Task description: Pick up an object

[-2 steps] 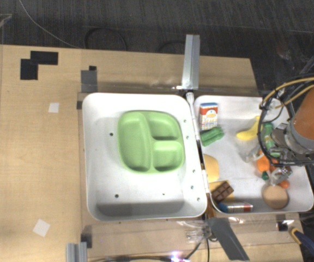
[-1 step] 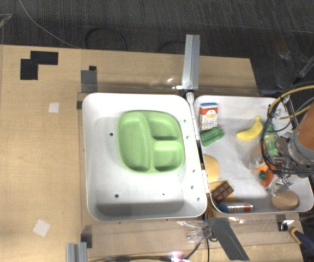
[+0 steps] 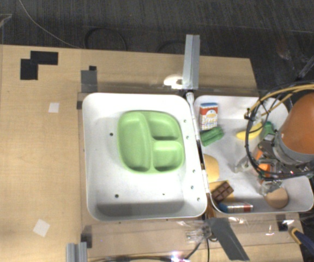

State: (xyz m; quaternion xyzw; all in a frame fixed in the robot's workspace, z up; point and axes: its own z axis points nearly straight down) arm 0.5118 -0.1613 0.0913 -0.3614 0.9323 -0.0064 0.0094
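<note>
While my gripper (image 3: 269, 185) hangs low in the right bin (image 3: 304, 203), I cannot tell how it is set. Just under it, in the bin's near right corner, sits a tan egg-shaped thing (image 3: 277, 198). It looks light, smooth and round, so it may slip. I would squeeze its fat middle.

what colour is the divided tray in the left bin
Light green, seen clearly in the camera view: the tray lies in the left bin.

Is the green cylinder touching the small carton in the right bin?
Touching, it seems: in the camera view the green cylinder lies directly under the small carton, its upper edge meeting the carton's base with no white bin floor between.
</note>
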